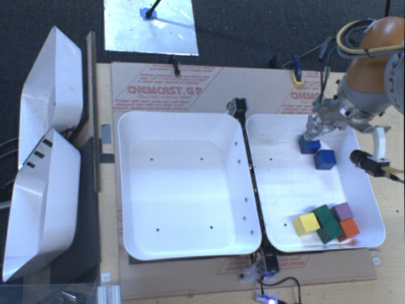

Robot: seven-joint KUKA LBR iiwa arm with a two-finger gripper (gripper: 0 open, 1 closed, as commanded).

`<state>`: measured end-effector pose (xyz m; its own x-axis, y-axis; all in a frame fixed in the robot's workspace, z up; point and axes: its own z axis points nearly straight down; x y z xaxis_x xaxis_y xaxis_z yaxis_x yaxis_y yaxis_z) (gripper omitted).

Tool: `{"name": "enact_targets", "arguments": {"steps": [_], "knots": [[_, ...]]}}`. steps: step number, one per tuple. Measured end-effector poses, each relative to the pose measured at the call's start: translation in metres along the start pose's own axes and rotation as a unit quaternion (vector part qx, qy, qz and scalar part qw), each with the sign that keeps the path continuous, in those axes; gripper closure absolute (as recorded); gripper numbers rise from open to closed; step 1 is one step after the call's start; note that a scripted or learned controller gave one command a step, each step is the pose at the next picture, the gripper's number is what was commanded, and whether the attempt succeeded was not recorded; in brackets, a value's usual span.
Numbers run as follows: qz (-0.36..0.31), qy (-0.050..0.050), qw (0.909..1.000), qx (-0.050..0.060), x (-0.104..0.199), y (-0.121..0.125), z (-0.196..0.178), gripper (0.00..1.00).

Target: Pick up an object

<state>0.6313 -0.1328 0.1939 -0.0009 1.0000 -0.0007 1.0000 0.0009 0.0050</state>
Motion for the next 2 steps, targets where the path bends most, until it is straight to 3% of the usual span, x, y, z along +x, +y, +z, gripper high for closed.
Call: {"name": "enact_targets", "arguments": {"steps": [2], "knots": [[0.000,0.000,1.0000,0.000,0.000,-0.001,-0.088,1.00]]}}
